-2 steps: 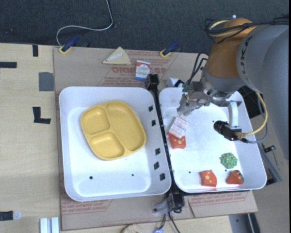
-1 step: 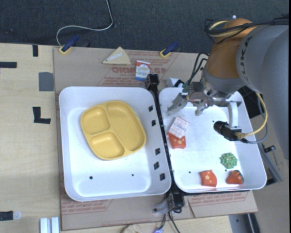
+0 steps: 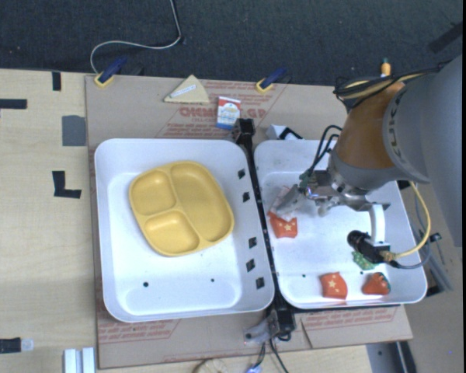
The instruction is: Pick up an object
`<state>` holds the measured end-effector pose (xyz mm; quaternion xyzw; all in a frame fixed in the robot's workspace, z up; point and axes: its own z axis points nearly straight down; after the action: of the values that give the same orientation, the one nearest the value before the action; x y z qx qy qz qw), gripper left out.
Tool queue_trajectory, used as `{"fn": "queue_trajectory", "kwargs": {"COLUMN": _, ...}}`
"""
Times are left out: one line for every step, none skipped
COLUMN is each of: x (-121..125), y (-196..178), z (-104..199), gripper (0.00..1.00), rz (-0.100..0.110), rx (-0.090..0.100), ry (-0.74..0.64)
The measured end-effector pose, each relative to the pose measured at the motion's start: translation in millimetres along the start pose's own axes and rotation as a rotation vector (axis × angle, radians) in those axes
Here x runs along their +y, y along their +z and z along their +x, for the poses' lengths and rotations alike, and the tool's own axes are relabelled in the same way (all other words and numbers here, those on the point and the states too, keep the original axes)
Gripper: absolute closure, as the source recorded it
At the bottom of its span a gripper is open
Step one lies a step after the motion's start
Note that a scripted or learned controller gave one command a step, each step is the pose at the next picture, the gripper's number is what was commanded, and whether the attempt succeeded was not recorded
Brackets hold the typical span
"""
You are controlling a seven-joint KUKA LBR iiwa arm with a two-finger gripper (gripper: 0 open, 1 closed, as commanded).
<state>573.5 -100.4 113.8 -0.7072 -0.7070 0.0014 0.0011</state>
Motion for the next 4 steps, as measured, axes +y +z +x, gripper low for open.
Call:
{"fn": "queue_trajectory", "kwargs": {"x": -7, "y": 28, "z": 2, "gripper": 0.0, "rz": -0.006, "rx": -0.001, "ry": -0.001}}
{"fn": "queue_trajectory", "kwargs": {"x": 5, "y": -11, "z": -117, "gripper": 0.0, "rz": -0.004, "rx": -0.003, "ry": 0.001}}
{"fn": "queue_trajectory", "kwargs": {"x": -8, "y": 27, "z": -11, "gripper": 0.0, "rz": -0.006, "rx": 0.001, "ry": -0.003}}
{"fn": "queue_trajectory", "kwargs": {"x": 45, "y": 28, "z": 7, "gripper": 0.0, "rz": -0.008, "rx": -0.001, "ry": -0.002}}
